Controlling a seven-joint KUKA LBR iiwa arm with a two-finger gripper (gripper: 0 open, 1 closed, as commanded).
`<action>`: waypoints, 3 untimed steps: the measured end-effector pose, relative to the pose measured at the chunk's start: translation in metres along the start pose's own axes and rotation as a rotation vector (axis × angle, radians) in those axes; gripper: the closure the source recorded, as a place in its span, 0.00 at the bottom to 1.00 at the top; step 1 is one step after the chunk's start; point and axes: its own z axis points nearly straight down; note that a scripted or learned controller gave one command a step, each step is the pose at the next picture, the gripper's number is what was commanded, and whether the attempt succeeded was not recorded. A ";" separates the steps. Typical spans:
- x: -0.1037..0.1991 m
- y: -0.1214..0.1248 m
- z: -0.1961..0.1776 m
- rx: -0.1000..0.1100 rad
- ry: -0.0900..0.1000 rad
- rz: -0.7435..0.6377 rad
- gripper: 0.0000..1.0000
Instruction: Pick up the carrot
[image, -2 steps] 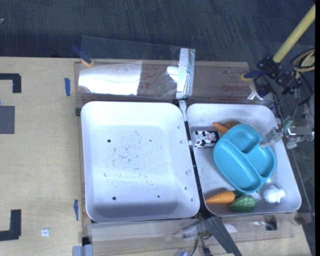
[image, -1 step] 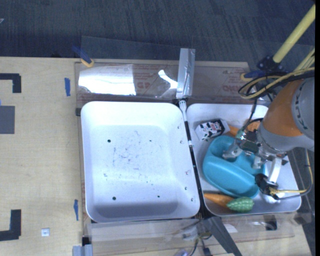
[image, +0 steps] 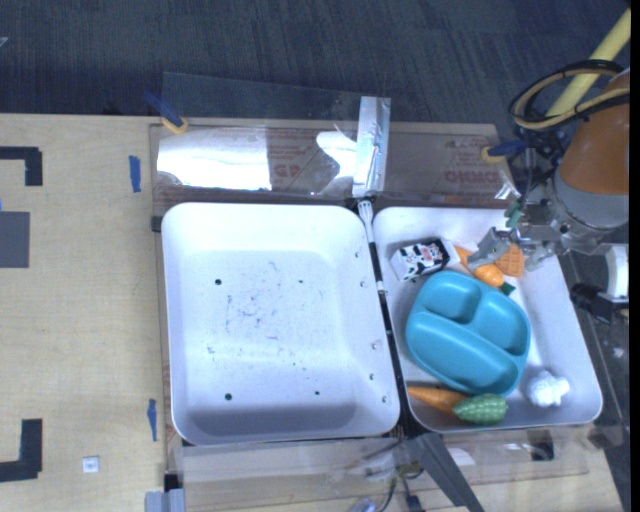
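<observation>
Two white bins (image: 190, 300) stood on the desk, and around one blue divided plate (image: 468, 333) in the right one lay two carrots (image: 490, 272), one cow-patterned toy (image: 420, 257) and one small white object (image: 546, 390).

— What sits in the right shallow white plastic bin (image: 583, 352)?

— A blue divided plastic plate (image: 467, 332) lies in its middle. Just behind it, toward the far wall, rests a small black-and-white cow-patterned toy (image: 420, 257). A small white lumpy object (image: 547, 389) lies near the front right corner.

— And the other one?

— The left shallow white plastic bin (image: 270, 320) shows faint scuff marks on its floor. Both bins rest side by side on the pale wooden counter (image: 70, 330), which carries black tape marks (image: 28, 165).
</observation>
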 end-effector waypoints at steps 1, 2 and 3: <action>-0.036 0.038 0.089 0.005 0.001 0.149 0.00; -0.035 0.037 0.081 0.014 0.000 0.146 1.00; 0.009 0.045 -0.025 -0.001 0.001 0.228 1.00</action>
